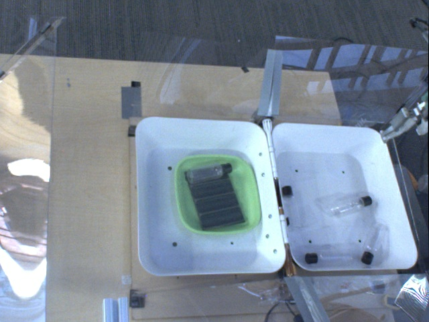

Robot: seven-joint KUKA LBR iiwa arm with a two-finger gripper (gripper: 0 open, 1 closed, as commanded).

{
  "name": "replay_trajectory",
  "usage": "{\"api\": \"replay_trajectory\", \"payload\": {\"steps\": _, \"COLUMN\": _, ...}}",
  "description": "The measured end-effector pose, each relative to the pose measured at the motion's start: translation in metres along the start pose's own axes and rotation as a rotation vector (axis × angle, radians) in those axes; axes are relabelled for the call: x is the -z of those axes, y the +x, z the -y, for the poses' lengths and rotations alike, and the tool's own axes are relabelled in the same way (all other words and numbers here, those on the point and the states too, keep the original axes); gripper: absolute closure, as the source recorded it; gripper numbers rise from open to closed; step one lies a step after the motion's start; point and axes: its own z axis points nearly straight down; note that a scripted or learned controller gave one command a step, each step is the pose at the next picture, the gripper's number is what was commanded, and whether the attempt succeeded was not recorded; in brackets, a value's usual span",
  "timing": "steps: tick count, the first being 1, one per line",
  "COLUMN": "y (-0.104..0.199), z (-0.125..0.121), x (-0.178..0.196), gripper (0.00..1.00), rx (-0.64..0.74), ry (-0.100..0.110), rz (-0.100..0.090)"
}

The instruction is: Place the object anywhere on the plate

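Clear vial (pixel 347 205) lying at right bin's (pixel 395 180) 4 o'clock: light, slippery, rolling; you're gripping mid-barrel. Gripper (pixel 404 121) state: cannot tell.

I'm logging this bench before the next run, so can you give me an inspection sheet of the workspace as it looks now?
Surface: wooden bench bearing a left white bin and a right white bin side by side.
Job's things: green plate in the left bin; a clear vial with a dark cap and a dark ridged block lie on it.
Clutter: in the right bin, a clear vial near the middle, two more along the front edge and at the front right corner, and a small black cap.
Claw: at the right edge, above the right bin's far corner; fingers too small to judge.
Cables: some under the bench's front edge.
Surroundings: dark carpet, clear panels.
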Motion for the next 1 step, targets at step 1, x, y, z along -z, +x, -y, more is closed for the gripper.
{"api": "replay_trajectory", "payload": {"steps": 1, "y": 0.0085, "z": 0.0482, "x": 0.0425, "gripper": 0.0, "rx": -0.03, "ry": 0.0, "rz": 0.001}}
